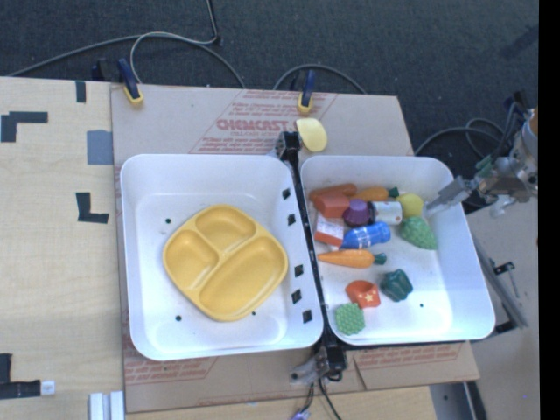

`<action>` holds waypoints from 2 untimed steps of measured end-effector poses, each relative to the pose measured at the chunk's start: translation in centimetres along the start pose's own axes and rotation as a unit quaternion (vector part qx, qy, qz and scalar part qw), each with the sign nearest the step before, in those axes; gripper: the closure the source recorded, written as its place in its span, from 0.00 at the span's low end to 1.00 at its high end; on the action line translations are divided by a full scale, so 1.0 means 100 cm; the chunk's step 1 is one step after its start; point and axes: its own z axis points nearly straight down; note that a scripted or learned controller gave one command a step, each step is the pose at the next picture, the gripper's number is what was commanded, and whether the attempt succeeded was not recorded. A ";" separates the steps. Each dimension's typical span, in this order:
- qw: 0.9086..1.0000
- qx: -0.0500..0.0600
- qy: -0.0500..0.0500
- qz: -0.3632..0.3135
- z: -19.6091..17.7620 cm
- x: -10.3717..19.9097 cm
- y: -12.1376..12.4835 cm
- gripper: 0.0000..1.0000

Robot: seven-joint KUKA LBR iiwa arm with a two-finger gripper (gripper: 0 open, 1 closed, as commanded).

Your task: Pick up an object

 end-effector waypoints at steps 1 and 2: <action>1.000 -0.004 -0.001 0.001 0.142 0.033 0.030 0.00; 1.000 -0.003 -0.001 0.001 0.175 0.068 -0.061 0.00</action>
